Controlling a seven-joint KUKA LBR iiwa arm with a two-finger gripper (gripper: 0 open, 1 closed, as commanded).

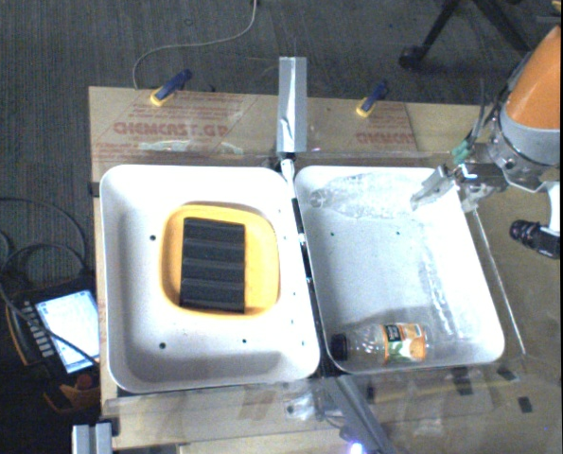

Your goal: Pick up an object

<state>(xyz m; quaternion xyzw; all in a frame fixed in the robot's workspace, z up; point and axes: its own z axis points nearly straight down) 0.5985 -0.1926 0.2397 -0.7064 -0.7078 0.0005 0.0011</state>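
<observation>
Nothing lifted yet: the pick has not begun.

The gripper [444, 183] hangs over the right bin [395, 263] at its 1 o'clock rim; whether the jaws are spread, I cannot tell. The bottle [380, 344] lies flat at 6 o'clock against the near wall, cramping that side; the middle floor is open. The yellow-and-black block [220, 260] sits centred in the left bin [130, 253].

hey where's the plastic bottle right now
In the camera view the plastic bottle lies on its side in the right bin, against the near wall by its near-left corner, well away from the gripper at the far-right rim.

Bottle [383, 343] in right bin [395, 253]
</observation>
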